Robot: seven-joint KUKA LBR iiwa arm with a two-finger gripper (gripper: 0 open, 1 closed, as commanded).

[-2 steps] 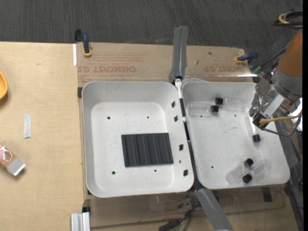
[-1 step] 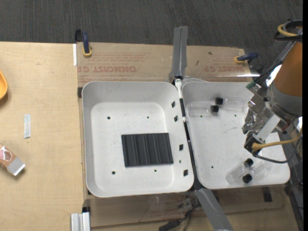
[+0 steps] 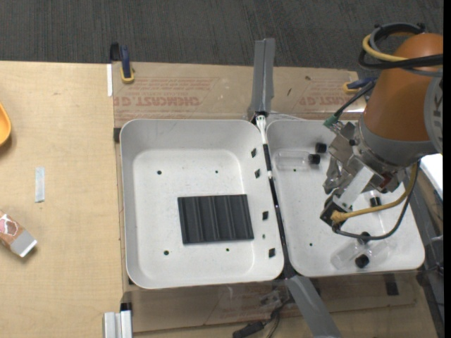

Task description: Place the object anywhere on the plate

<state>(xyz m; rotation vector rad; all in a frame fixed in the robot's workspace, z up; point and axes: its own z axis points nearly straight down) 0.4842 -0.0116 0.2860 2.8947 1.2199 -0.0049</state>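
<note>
One small black piece (image 3: 319,148) is lying at the far side of the right bin (image 3: 303,248), a second black piece (image 3: 361,260) near its front edge. Both are well apart from the ribbed plate (image 3: 215,218) in the left bin (image 3: 141,210). The gripper (image 3: 337,183) is hanging tilted between them – whether it is open or closed, I cannot tell.

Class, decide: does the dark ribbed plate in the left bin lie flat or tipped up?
Flat. The plate rests on the floor of the left bin, its whole ribbed top facing up.
</note>
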